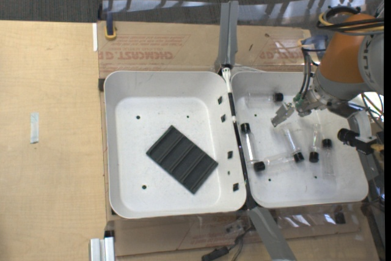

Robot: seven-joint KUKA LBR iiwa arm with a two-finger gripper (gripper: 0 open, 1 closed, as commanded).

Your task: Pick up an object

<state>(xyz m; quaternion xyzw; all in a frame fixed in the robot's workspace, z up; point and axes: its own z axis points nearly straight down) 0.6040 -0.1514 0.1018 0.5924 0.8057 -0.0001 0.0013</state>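
Observation:
A dark ribbed rectangular pad (182, 159) lies at a slant in the left bin (122, 192). Several clear tubes with black caps are scattered in the right bin (305, 195): one (247, 142) along the left wall, one (276, 161) low in the middle, one (293, 142) beside it. My gripper (282, 115) hangs over the upper middle of the right bin, pointing left and down, just above the clear tubes. I see nothing held in it.
A grey divider bar (229, 33) runs between the bins at the back. Cardboard (159, 49) lies under the bins. Cables and a black fitting (351, 136) sit at the right bin's right edge. The wooden bench top (49, 131) spreads to the left.

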